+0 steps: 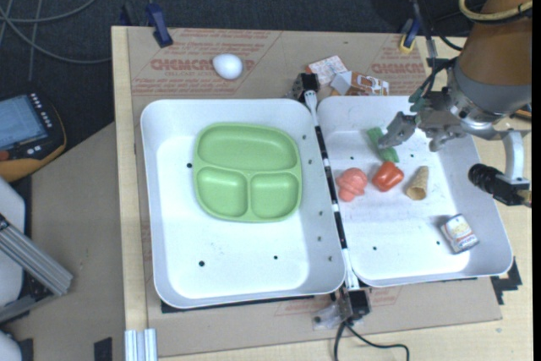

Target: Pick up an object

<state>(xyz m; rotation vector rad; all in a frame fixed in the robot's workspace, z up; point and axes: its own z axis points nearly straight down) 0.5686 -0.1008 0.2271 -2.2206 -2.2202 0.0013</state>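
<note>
A wooden bench (211,46) is carrying two shallow white bins side by side. The left bin (169,266) is holding a pale green plate (248,171) with three sections, sitting toward the bin's 12 o'clock half. The right bin (397,254) is holding the small things that could be picked up.

The grey arm (494,63) with its orange band is reaching in from 3 o'clock and hanging over the right bin's 1 o'clock corner. Its gripper (420,134) is pointing down with the two grey fingers (397,131) spreading apart, and nothing is sitting between them. The left finger is hanging just above a green piece (382,146); whether it is touching cannot be told.

Near the middle of the right bin, three toy foods are lying in a row: a pinkish-red round one (352,182) at 9 o'clock, a red tomato-like one (388,176) just beside it, and a tan cone (418,182) at 3 o'clock. The green piece is lying at 12 o'clock of the red one, touching it. A small yellow and grey box (459,232) is resting well apart, toward the bin's 4 o'clock corner.

Outside the bins, a white egg (226,65) is lying on the bench at 12 o'clock of the left bin, and some crumpled wrappers (342,79) are lying at 12 o'clock of the gap between bins.
</note>
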